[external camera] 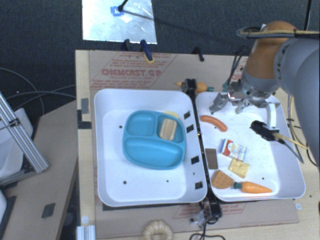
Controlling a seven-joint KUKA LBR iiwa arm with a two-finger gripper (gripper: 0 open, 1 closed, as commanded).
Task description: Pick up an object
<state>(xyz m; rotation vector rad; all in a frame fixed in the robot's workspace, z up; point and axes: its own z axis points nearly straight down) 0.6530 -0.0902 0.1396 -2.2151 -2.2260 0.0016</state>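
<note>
A dark carpet (40, 24) is seen around the bench (82, 74). A shiny silver sheet (117, 14) is laid on it. The bench is covered with brown cardboard (130, 71) printed in red.

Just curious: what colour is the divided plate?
The plate is light blue; it shows best in the camera view.

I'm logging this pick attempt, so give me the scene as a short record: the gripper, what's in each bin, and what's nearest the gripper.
gripper: open, nothing between its fingers, at the right bin's far end
left bin: blue divided plate, toast slice in its far right compartment
right bin: sausage, small carton, brown block, cheese wedge, orange-brown wedge, carrot
nearest gripper: sausage
</note>
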